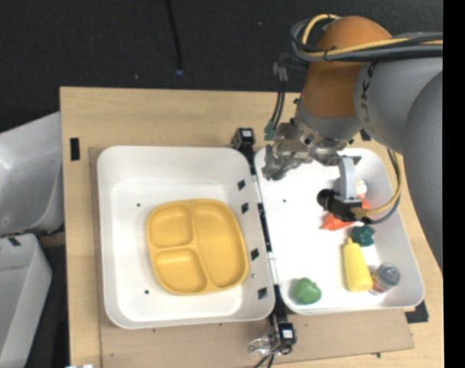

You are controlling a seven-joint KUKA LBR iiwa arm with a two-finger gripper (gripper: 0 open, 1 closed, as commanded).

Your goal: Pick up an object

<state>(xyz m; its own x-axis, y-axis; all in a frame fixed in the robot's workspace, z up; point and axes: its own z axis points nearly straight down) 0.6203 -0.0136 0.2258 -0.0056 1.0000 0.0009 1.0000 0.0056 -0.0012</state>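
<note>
Hand [279,163] over right bin [309,228] — yellow bottle [356,267], green pepper [306,290] nearby

Pale wooden bench [163,113] against a dark floor, two shallow white bins side by side, left bin [113,282] and right bin [294,236], white equipment [21,175] at far left

A pale wooden bench top [171,117] sits on a dark, nearly black floor [125,29] — a thin dark line [172,23] runs across that floor beyond the bench's far edge. Left of the bench stands white moulded furniture [21,179], partly overlapping the bench's left side. Light falls evenly — shadows are soft.
</note>
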